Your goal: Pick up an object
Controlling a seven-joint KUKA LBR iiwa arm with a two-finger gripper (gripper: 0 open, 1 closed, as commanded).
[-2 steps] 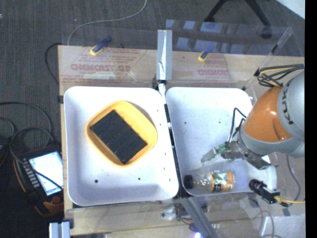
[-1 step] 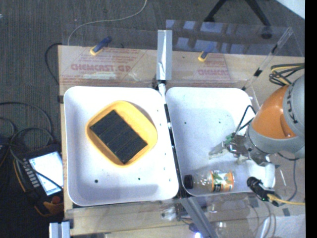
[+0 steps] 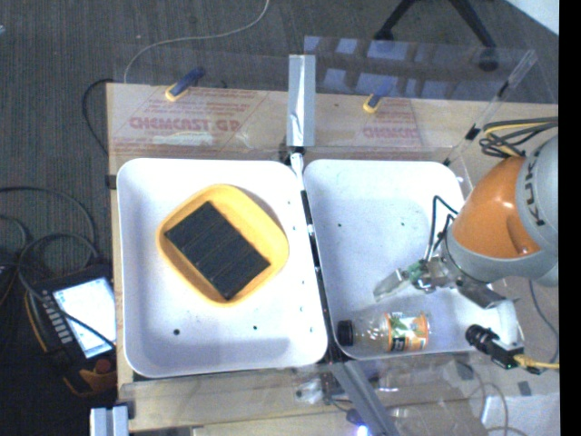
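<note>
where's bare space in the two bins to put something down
The right bin has the most room: its whole back and middle floor is bare, between the divider and the arm. Its front is crowded by the bottle and the tool. In the left bin, the yellow dish leaves only the edges and front strip.

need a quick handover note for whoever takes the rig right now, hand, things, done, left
Hand: low in the right bin, just above the bottle; nothing seen between its fingers.
Things: clear bottle with dark cap and orange label lies on its side at the right bin's near edge. Yellow dish with a dark ridged pad sits in the left bin.
Done: no pick yet.
Left: grasp one object and lift it.
</note>
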